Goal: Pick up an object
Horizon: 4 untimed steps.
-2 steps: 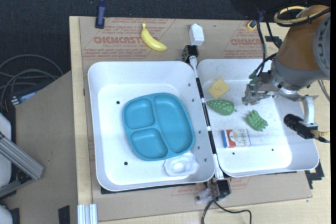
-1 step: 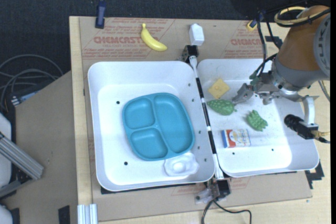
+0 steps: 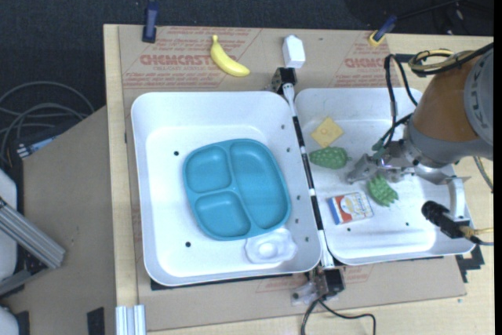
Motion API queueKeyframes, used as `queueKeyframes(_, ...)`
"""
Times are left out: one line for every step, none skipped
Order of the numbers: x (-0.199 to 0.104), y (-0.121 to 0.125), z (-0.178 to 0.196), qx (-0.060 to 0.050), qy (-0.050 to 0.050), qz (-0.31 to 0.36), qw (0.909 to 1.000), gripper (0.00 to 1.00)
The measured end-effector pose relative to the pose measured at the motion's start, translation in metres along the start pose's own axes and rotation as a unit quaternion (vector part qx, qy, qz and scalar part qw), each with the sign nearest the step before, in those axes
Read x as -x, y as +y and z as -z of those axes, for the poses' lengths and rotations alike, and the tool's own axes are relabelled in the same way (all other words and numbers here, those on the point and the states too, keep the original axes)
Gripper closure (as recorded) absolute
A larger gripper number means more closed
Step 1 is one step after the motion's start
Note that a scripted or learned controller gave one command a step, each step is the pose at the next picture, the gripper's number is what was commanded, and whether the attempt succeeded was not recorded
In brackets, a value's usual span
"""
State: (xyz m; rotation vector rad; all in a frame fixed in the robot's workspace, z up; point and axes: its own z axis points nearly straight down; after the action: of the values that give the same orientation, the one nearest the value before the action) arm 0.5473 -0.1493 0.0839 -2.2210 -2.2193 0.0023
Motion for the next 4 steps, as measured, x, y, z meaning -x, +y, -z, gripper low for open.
queueKeyframes(-0.018,-0.025,0.0,0.0,0.001,0.0,1.0,0.0)
queueKeyframes(-0.035,-0.006,0.0,0.002,-0.001,0.001,1.0,0.0)
queueKeyframes(-0.026,-0.01,0.001,0.001,0.0,0.0,1.0,0.0)
queueKeyframes(-0.026,-0.009,0.01,0.002,-0.001,0.0,1.0,1.0)
